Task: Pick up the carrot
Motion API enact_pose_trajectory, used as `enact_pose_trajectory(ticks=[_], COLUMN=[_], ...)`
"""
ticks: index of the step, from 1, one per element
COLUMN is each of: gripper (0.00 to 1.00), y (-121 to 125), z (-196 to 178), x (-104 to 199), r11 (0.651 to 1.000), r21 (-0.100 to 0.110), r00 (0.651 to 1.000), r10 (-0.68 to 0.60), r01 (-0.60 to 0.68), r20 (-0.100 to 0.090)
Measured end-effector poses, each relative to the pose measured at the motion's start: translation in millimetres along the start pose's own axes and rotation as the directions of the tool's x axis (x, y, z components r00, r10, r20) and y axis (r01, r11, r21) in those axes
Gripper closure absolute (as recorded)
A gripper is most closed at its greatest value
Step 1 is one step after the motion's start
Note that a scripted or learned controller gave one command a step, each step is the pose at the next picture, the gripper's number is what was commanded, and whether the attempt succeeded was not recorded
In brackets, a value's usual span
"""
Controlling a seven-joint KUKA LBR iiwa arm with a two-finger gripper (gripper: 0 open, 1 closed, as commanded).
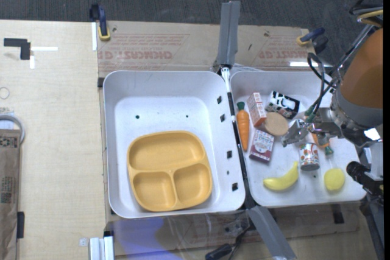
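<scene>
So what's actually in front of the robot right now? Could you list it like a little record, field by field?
left bin: holds a yellow divided plate
right bin: holds the food items
carrot: lies along the right bin's left wall, green top toward the back
beside the carrot: two small cartons and a round tan piece
front of right bin: banana, lemon, small can
gripper: over the right bin, right of the carrot, apart from it
carrot picked up: not yet
</scene>
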State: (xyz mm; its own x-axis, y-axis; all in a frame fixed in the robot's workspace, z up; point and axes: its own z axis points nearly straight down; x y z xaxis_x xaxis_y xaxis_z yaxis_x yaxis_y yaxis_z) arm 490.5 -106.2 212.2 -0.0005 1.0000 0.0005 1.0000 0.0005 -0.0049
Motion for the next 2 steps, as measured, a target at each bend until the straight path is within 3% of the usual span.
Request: enact_pose_trajectory(ticks=[1, 2], gripper=[0.0, 1.0], y=[-12.7, -11.5], z=[22.1, 13.7], x=[78.4, 76.9], r11=[0.977, 0.976], r21=[0.0, 0.0], r00=[0.977, 0.976], r10=[0.215, 0.219], r01=[-0.215, -0.219], r20=[0.0, 0.001])
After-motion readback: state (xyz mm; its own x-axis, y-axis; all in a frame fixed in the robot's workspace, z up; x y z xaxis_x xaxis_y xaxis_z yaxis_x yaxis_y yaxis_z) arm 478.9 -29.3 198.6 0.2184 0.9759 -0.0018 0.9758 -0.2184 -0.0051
